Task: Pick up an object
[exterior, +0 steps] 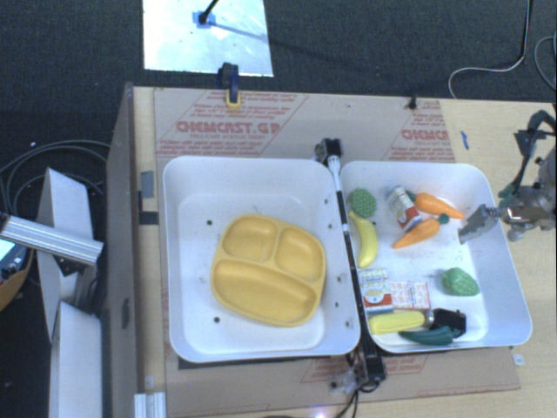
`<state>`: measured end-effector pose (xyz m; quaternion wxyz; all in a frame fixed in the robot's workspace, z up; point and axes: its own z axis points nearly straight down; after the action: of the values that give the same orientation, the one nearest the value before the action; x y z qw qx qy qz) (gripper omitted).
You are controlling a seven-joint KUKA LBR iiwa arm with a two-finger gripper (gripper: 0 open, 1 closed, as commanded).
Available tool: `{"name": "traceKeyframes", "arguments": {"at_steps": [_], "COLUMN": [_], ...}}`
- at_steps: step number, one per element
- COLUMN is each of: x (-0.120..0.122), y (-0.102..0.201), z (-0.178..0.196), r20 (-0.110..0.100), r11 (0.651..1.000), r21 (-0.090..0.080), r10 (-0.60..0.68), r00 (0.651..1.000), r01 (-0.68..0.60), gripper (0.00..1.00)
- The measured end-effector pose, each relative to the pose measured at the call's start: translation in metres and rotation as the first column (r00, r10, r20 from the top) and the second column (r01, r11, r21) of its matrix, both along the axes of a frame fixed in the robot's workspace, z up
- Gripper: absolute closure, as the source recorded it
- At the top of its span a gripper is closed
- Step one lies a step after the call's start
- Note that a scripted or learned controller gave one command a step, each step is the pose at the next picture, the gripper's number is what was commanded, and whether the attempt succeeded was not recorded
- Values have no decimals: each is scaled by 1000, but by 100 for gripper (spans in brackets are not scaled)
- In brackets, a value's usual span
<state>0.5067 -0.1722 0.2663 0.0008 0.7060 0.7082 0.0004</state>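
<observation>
Gripper (479,223) sits at the right edge of the right bin (503,259), coming in from the right, low over the bin's upper right part. Whether it is released or clenched I cannot tell, the tip is a small grey blur; nothing visible is caught in it, so no object counts as picked.

Step in hand, as I read it: approach, before any grasp. Candidate objects all lie in the right bin. Nearest the tip are two orange carrots (424,218), crossed and touching, just left of the gripper, with a small red and white can (399,205) against them. Green lump (459,281) lies below the gripper, on its own with bare floor around it. Banana (366,239) and round green piece (363,202) sit by the left wall. Flat box (394,294), yellow corn-like item (397,322) and dark green item (441,329) are packed along the bottom wall.

Left bin (187,233) holds a yellow divided tray (268,268), well apart from the arm.

Next move probably calls for choosing one target, centring over it, then descending. Green lump looks easiest since it is isolated; carrots are closer but overlap, so a grasp could slip or nudge the can
</observation>
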Motion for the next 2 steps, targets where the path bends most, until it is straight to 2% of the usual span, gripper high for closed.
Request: {"name": "traceKeyframes", "arguments": {"at_steps": [1,2], "x": [-14,42], "y": [15,64], "z": [-146,-158], "r20": [14,6], "r11": [1000,1000], "r21": [-3,1], "r10": [1,8], "r00": [1000,1000], "r01": [-1,-8], "gripper": [0,0]}}
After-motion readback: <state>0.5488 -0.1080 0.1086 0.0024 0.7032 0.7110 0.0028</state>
